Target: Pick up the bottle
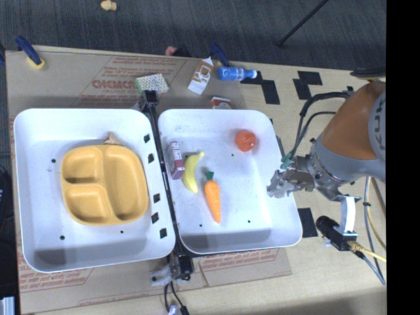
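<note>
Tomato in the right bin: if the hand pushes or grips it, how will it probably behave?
The tomato looks round, so it would likely roll across the flat floor of the bin. Its smooth-looking skin may slip from a pinch.

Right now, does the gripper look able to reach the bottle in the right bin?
Probably yes. The gripper is at the right bin's right rim; the bottle lies by its left wall, the banana close beside it.

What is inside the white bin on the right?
The right bin holds a banana, a carrot, a red tomato and a small pinkish bottle by its left wall. Whether anything hides beneath them can't be told.
</note>
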You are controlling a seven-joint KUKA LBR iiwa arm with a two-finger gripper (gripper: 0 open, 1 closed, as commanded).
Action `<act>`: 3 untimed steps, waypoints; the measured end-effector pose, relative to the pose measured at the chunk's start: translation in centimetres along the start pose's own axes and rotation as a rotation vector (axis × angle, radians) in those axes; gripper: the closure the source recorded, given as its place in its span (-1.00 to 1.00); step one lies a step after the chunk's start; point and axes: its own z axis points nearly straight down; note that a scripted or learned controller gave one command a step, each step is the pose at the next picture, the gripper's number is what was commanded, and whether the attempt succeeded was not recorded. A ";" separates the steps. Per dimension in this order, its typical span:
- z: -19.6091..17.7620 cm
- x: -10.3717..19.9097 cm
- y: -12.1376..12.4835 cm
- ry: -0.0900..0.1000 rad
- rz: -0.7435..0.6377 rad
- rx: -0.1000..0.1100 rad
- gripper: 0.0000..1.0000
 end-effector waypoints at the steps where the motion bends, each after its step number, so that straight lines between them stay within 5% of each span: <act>1: 2.6 3.8 -0.7 0.002 -0.117 0.001 1.00; 2: 2.4 0.9 -0.1 0.000 0.035 0.000 1.00; 3: 3.3 0.9 -0.2 0.003 -0.091 0.003 1.00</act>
